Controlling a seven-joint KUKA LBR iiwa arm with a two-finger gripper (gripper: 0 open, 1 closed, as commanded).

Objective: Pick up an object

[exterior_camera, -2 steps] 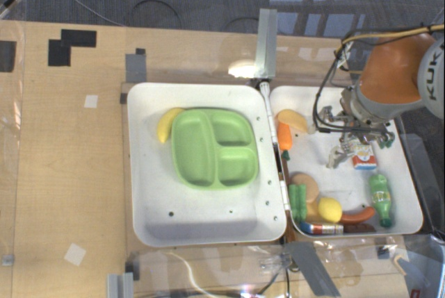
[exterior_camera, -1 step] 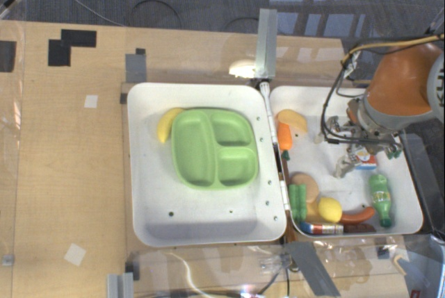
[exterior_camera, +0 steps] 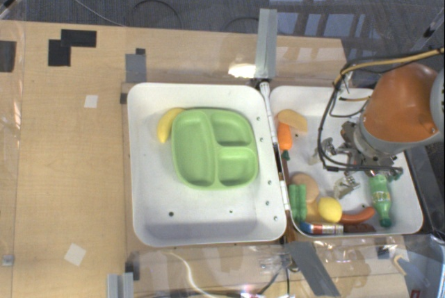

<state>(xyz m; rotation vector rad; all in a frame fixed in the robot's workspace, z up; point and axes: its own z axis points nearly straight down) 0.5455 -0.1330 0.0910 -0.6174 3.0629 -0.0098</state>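
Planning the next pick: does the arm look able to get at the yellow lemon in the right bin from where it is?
Probably yes. The lemon lies uncovered from above, just left of the gripper, though a green item crowds it.

Grey arm (exterior_camera: 437, 105) with a rounded orange band (exterior_camera: 400, 108), black and yellow cables looping beside its metal wrist

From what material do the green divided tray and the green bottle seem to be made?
Green divided tray: probably molded plastic with a matte finish; its color is uniform, its compartment edges are soft and rounded, and it shows little glare.
Green bottle: probably plastic, slightly glossy; a toy-like shape, but too small to be sure.
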